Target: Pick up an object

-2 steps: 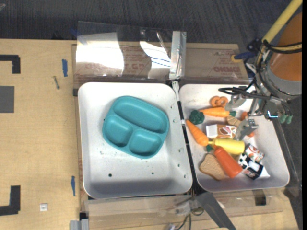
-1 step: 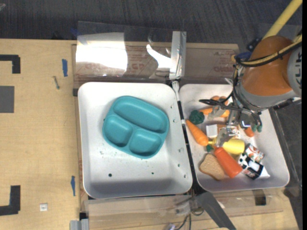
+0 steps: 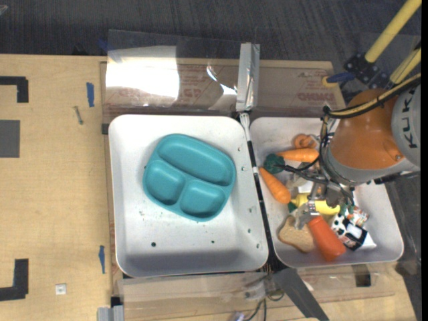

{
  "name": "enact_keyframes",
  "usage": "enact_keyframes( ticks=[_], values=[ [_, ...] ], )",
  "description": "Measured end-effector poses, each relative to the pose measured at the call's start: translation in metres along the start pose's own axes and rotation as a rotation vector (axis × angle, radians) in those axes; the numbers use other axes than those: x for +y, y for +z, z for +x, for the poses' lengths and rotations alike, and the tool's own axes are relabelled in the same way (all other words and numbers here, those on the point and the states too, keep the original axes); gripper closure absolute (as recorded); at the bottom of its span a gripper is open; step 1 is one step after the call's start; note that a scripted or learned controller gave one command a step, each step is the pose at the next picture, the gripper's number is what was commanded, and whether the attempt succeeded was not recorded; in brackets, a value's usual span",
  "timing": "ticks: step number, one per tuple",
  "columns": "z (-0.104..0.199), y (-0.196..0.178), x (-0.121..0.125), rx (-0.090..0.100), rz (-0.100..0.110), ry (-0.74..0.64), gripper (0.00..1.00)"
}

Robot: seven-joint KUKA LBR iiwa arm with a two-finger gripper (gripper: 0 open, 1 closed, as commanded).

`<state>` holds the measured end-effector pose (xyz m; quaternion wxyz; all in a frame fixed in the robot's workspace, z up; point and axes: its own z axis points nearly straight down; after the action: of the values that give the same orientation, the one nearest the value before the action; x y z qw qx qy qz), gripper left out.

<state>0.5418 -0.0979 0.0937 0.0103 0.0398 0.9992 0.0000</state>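
The gripper [image 3: 313, 204] reaches down into the right bin [image 3: 388, 246], among a crowd of toy food; whether its fingers are apart or together cannot be told, since metal parts and objects overlap there. Just beside it, toward the arm, lies a small yellow piece [image 3: 324, 206]. Directly below it in the view sits a red-orange cylinder [image 3: 326, 238], lying at a slant, with a tan slice of toy bread [image 3: 295, 235] touching its left side and a small black-and-white figure [image 3: 348, 229] at its right. Just left of the gripper rests an orange carrot [image 3: 275, 186], tapered and tilted. Above the gripper lies a second orange carrot with a dark green top [image 3: 294, 156], and beyond that a small orange ring [image 3: 305, 140]. Well to the left, in the left bin [image 3: 127, 199], sits a teal divided plate [image 3: 189, 176] with three compartments.
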Motion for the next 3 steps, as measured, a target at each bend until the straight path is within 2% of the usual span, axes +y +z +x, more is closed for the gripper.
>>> enact_keyframes(
  ticks=[1, 2, 3],
  values=[
    [-0.080, 0.001, 0.000, 0.001, 0.000, -0.199, 0.00],
    [-0.004, 0.001, -0.019, 0.004, 0.001, -0.213, 0.00],
    [-0.006, -0.011, -0.018, -0.002, 0.002, -0.215, 1.00]
  ],
)
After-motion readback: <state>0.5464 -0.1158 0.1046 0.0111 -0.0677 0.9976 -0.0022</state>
